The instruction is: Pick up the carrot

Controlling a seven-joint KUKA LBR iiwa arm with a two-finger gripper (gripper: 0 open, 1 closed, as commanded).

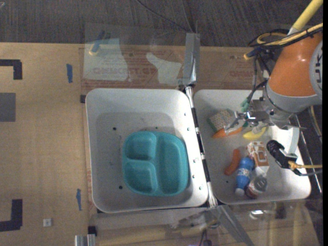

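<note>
An orange carrot [227, 132] lies in the right bin [287, 191], near its upper left part. My gripper [242, 120] hangs low just above the carrot's right end and seems to touch it. The arm's bulk covers the back right of this bin. A second orange, elongated thing [232, 161] lies lower down, apart from the gripper.
A tan checkered item [221, 119] sits left of the gripper and a yellow banana [255, 134] right of the carrot. A small carton [259, 153], a blue bottle [244, 175] and a can [256, 186] lie lower. The left bin [102, 111] holds a teal divided tray [155, 163].
</note>
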